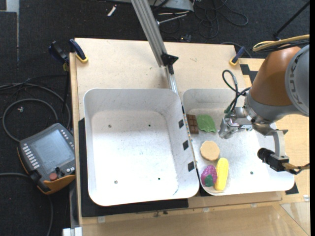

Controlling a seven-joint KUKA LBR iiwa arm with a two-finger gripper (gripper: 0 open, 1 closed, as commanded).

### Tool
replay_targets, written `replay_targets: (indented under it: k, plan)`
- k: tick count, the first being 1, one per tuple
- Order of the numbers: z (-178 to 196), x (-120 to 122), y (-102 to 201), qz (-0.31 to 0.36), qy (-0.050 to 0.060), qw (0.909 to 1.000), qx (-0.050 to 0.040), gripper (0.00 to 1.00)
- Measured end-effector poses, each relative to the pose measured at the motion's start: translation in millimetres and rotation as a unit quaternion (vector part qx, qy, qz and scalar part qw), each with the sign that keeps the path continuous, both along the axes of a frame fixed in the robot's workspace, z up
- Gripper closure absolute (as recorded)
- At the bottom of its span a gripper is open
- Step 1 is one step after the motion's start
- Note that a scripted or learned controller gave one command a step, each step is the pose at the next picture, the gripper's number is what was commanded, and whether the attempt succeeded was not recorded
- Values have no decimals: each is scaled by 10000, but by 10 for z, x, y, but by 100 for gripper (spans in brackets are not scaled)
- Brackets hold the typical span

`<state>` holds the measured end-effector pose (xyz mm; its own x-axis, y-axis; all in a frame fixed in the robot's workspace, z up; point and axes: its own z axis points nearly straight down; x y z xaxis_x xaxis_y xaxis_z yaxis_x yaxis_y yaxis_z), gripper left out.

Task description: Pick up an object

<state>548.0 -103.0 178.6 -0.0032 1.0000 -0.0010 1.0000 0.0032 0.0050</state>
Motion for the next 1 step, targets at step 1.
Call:
replay_targets:
  k: [1]
  plan:
    - [504, -16, 98, 5, -3, 10000, 1, 100]
